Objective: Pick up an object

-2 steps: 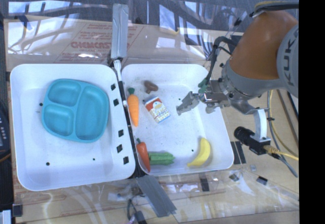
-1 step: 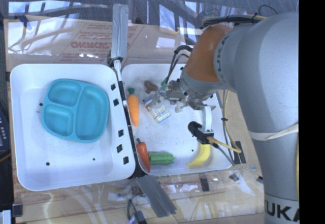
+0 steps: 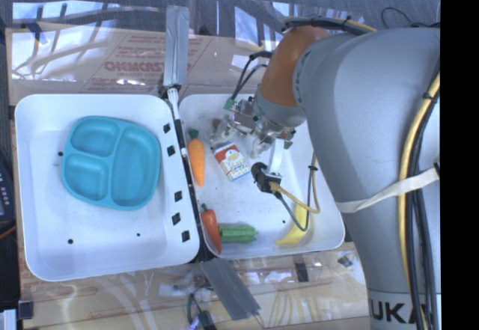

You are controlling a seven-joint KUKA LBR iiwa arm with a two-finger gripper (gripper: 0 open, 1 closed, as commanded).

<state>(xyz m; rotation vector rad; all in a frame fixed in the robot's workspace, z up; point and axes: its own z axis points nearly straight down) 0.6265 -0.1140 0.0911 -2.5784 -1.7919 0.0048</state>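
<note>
Carton (image 3: 232, 162) under hand (image 3: 241, 129), carrot (image 3: 197, 162), right bin (image 3: 329, 235)

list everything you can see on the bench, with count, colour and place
bins: 2, white, side by side on the bench
divided plate: 1, light blue, left bin
carrots: 2, orange, right bin along its left wall, one further back, one at the front
small carton: 1, white and red, middle of right bin
green vegetable: 1, green, front of right bin
banana: 1, yellow, front right of right bin
arm: 1, grey with orange band, over right bin
</note>
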